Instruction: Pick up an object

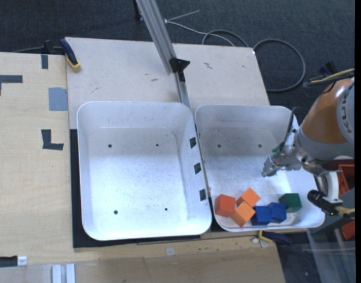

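Several small blocks lie at the front of the right bin (239, 122): a red-orange block (225, 204), two orange blocks (250, 196) (243, 213), two blue blocks (263, 215) (278, 211) and a green block (291, 201). My gripper (273, 165) hangs over the right side of this bin, behind and above the blocks, apart from them. Nothing shows between its fingers.
The left bin (86, 158) stands beside the right one, with a divider wall between them. A metal rail (157, 28) slants in from the top. Cables (281, 58) lie on the dark floor behind. A yellow-blue tool (70, 53) rests on the bench at the back left.
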{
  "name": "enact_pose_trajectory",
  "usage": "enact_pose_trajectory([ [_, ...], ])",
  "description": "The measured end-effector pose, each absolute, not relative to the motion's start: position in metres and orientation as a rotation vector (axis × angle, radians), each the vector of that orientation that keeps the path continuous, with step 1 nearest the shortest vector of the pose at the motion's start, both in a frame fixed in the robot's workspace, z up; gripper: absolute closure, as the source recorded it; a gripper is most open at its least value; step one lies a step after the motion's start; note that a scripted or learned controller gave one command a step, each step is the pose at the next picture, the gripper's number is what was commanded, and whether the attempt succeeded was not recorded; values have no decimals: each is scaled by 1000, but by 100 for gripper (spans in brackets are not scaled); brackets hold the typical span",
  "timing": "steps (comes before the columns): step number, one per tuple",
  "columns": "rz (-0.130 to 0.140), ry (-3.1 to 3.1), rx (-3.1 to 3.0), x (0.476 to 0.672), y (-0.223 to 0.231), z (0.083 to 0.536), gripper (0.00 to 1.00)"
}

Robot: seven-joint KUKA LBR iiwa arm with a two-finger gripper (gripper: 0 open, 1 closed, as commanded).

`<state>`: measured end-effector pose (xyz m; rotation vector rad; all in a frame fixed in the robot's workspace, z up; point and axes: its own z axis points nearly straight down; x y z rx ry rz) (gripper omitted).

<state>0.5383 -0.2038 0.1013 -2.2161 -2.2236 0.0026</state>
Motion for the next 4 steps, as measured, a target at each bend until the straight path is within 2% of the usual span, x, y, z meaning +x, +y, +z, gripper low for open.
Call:
enact_pose_trajectory([
  [1,3,-2223,-2216,538,-204,101,0],
  [2,3,-2221,-2214,514,-159,91,0],
  [3,2,-2222,-2216,515,-161,101,100],
  [4,3,-2222,-2214,514,-160,110,100],
])
